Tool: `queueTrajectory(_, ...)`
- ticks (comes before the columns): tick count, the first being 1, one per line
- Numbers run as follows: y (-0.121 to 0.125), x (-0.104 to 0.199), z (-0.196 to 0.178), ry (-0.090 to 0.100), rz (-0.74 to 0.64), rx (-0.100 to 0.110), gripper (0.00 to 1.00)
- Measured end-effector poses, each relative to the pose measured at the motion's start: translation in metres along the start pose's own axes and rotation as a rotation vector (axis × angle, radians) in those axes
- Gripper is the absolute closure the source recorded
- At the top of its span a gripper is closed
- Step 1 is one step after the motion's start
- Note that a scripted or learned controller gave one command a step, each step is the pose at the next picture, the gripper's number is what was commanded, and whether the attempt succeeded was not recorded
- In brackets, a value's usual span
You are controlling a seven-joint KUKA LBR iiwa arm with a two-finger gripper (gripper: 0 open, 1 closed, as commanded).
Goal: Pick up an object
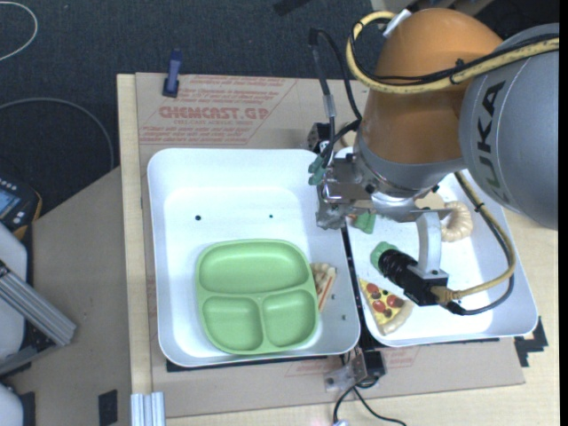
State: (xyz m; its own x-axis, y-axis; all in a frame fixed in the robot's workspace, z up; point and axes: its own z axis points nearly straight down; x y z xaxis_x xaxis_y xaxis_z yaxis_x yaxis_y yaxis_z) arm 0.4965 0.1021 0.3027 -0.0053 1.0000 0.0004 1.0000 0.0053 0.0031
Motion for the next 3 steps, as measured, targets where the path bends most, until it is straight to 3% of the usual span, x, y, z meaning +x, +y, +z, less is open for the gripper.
queueTrajectory(1,-0.016,-0.055,-0.127,0.001,0.01,-0.014,1.0)
queueTrajectory(2,0.012,-0.111,-0.118,-0.003,0.012,-0.002,1.0)
queueTrajectory(3,-0.019,-0.049,-0.068,0.001,-0.001,0.011,1.0)
